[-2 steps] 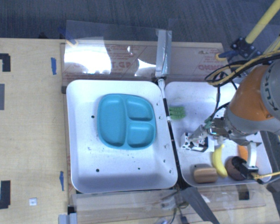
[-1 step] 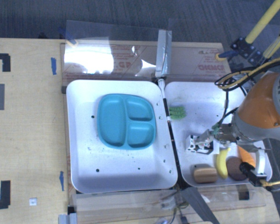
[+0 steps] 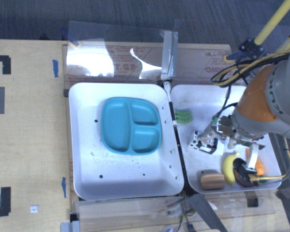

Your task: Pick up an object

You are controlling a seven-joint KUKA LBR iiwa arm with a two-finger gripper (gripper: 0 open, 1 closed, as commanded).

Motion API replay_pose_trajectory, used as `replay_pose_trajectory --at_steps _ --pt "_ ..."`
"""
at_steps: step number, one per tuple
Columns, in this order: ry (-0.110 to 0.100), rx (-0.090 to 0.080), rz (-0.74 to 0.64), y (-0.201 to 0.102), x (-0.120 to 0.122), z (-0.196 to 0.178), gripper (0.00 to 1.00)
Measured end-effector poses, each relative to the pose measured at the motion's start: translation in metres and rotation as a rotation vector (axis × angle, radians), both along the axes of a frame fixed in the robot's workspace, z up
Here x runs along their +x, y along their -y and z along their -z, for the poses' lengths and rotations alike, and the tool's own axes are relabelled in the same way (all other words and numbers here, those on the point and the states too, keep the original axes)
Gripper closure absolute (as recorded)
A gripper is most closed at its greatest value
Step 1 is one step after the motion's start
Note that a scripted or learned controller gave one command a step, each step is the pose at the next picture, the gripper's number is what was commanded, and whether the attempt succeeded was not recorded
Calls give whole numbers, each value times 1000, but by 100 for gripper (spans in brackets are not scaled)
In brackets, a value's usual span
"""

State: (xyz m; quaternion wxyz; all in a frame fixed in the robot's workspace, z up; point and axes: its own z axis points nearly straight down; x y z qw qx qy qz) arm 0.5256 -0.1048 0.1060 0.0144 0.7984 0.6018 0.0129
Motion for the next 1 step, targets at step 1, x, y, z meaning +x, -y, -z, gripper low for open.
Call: replay_pose_trajectory --at_steps 1 --pt "9 -8 -399 37 9 -1 0"
